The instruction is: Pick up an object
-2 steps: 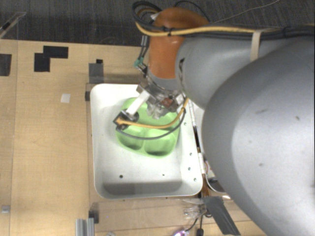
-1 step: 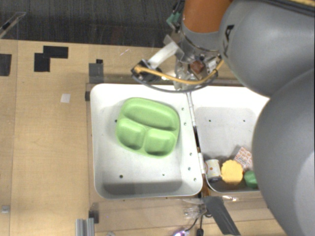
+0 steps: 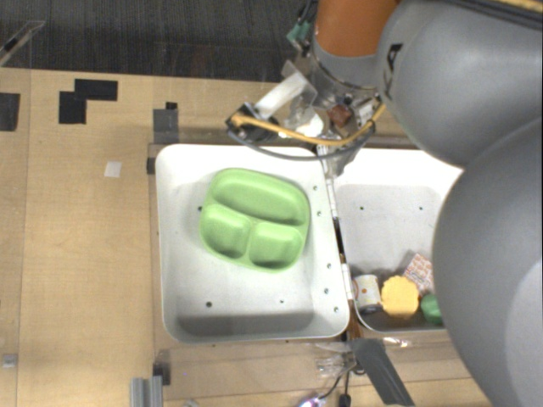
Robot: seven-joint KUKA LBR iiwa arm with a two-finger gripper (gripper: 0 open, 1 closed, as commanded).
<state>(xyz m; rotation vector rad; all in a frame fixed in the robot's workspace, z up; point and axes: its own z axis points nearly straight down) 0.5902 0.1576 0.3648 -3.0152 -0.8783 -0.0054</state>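
The grey arm (image 3: 475,142) loomed nearest, covering much of the right bin (image 3: 382,202), and its gripper (image 3: 316,113) hung above the bins' far edge; whether it was open or closed could not be told. A green divided plate (image 3: 253,219) lay in the left bin (image 3: 182,253). A yellow object (image 3: 400,297), a small can (image 3: 366,290), a patterned packet (image 3: 418,270) and a green item (image 3: 431,309) clustered in the right bin's near corner.

Two shallow white bins, the left bin (image 3: 174,253) and the right bin (image 3: 399,193), are set side by side, touching, on a light wooden bench (image 3: 76,253) marked with black patches (image 3: 85,98).
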